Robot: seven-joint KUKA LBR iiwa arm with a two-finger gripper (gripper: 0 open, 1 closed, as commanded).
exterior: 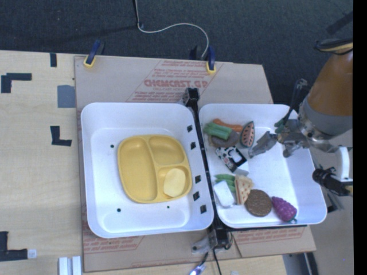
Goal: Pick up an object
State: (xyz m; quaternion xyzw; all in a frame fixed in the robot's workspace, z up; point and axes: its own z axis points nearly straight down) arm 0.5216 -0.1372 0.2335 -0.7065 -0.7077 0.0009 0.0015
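My gripper [277,145] hangs over the middle of the right bin [298,171], open, with nothing between its fingers. One grey finger [262,144] points left toward a watermelon slice [248,133] and a black-and-white piece [231,156]. Along the bin's far side lies a green and orange vegetable [221,129]. At the near side lie a sandwich wedge [241,187], a white piece [223,195], a brown round cookie [258,203] and a purple bunch of grapes [284,208].
The left bin [97,153] holds a yellow divided plate [150,166] with a pale yellow round piece [174,182] in one compartment. A black divider [200,171] runs between the bins. Clamps [92,55] hold the cardboard base at the back.
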